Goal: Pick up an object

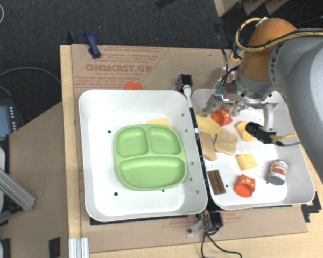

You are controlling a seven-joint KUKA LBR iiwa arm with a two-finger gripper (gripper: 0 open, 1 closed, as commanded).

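Observation:
My gripper [226,107] hangs low over the far left part of the right bin [293,196]. A small red object [222,117] lies right under it, touching or nearly touching the gripper. Around it lie a yellow cheese wedge [206,125], a tan bread slice [225,142], a tan strip [208,147] and a yellow piece [244,131]. Nearer the front are a yellow cube [246,161], a red strawberry-like piece [244,185], a brown chocolate bar [216,181] and a small red-and-white can [278,172].
The left bin [89,122] holds a green divided plate [149,156] with a pale yellow slice [159,122] at its far edge. An orange disc [132,85] and a blue clip [91,44] lie on the cardboard behind that bin.

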